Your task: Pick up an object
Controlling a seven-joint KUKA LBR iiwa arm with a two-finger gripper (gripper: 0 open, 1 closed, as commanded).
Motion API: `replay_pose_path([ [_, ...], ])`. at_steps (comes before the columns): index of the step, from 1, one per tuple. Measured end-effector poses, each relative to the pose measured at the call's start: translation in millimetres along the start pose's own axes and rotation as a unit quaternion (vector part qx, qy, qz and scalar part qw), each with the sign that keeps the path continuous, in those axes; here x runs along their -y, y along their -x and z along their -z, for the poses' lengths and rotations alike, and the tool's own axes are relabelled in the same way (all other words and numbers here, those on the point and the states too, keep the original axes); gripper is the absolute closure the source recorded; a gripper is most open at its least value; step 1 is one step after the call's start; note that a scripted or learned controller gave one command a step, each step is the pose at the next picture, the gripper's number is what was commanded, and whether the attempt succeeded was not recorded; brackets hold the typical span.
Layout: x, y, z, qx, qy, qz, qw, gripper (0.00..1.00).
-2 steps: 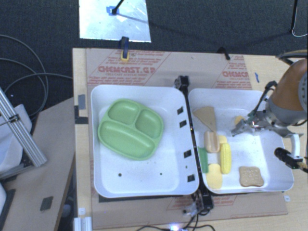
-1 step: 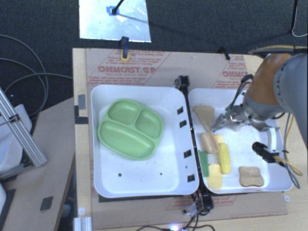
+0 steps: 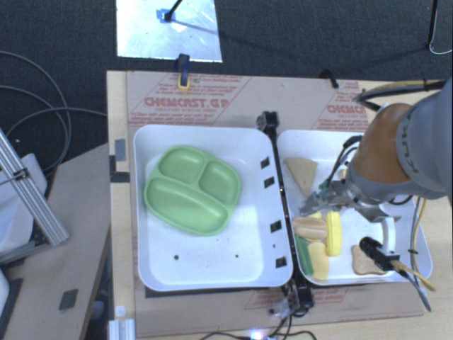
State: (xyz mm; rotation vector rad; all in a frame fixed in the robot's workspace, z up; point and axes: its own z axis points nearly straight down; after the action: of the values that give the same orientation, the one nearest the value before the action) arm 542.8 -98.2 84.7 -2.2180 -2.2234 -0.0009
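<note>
As you look down from the camera view, you see the grey arm (image 3: 407, 151) with its orange band reaching in from the right over the right bin (image 3: 318, 142). Its gripper (image 3: 315, 202) is low over that bin's left half, pointing toward the divider between the bins. You cannot tell from this angle whether the gripper is spread or pressed together, and nothing shows plainly pinched in it.

All your candidates for picking lie in the right bin. A tan wedge (image 3: 303, 172) lies just above the gripper tip in the picture, close to it. Just below the tip lies a pale roll (image 3: 308, 227), with a yellow corn cob (image 3: 333, 232) touching it on the right. A green stick (image 3: 303, 251) and a yellow piece (image 3: 320, 263) lie along the bin's near left corner. A flat tan piece (image 3: 362, 263) lies nearer the bin's right side, apart from the cluster.

The left bin (image 3: 212, 264) holds a green divided plate (image 3: 191, 188), set at a tilt in its upper half, well apart from the gripper.
</note>
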Motion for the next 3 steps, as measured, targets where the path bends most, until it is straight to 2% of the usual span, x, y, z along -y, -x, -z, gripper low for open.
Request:
replay_pose_path([
  [1,-4,3,12,0.002,0.004,-0.001,1.0,1.0],
  [2,-12,-87,105,-0.002,0.006,0.006,1.0,1.0],
  [3,14,-98,99,0.0,0.0,0.002,1.0,1.0],
])
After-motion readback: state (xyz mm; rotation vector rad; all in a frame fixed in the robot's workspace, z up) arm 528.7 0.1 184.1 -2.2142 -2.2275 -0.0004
